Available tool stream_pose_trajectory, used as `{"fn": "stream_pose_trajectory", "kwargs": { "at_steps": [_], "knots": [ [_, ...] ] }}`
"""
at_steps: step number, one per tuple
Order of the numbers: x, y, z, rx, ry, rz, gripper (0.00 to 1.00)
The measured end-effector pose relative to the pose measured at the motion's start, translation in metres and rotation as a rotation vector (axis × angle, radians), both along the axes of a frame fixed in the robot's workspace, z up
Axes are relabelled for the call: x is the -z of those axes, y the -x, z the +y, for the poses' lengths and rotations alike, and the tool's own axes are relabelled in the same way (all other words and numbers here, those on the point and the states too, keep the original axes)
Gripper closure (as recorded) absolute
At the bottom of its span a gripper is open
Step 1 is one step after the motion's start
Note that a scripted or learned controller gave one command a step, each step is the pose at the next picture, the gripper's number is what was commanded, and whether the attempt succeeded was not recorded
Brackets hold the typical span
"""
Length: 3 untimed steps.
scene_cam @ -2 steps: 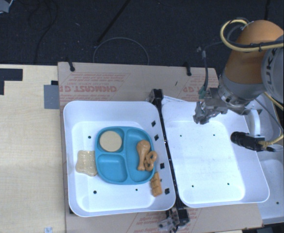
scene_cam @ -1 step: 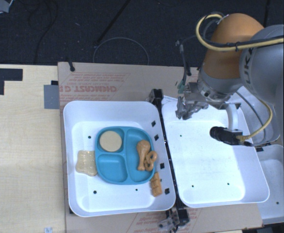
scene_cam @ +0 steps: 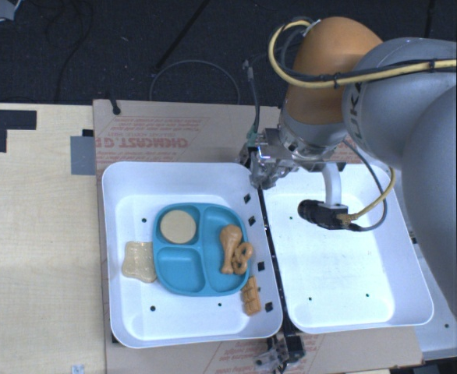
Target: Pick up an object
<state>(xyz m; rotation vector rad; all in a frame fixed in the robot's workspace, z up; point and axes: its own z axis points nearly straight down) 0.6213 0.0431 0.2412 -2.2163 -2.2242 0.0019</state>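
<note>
Two white bins (scene_cam: pixel 135 318) sit side by side on a cardboard sheet (scene_cam: pixel 174 135) (printed lettering) atop a pale wooden bench (scene_cam: pixel 33 248)

blue tray (scene_cam: pixel 183 271): three compartments, flat in left bin | tan disc (scene_cam: pixel 177 226): seated in upper-left compartment | drumstick-shaped piece (scene_cam: pixel 231 246) and pretzel (scene_cam: pixel 242 257): laid in right compartment | pale bread slice (scene_cam: pixel 139 261): against tray's left edge | brown stick (scene_cam: pixel 250 295): beside lower-right corner
</note>
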Motion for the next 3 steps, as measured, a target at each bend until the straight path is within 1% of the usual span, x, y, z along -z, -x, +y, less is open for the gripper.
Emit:
{"fn": "stream_pose_trajectory", "kwargs": {
  "at_steps": [1,2,3],
  "knots": [
    [0.017,-0.001,0.042,0.001,0.001,0.003,1.00],
    [0.010,-0.006,0.061,0.002,0.000,0.001,1.00],
    [0.010,-0.005,0.061,0.002,0.001,0.001,0.00]
  ]
}}
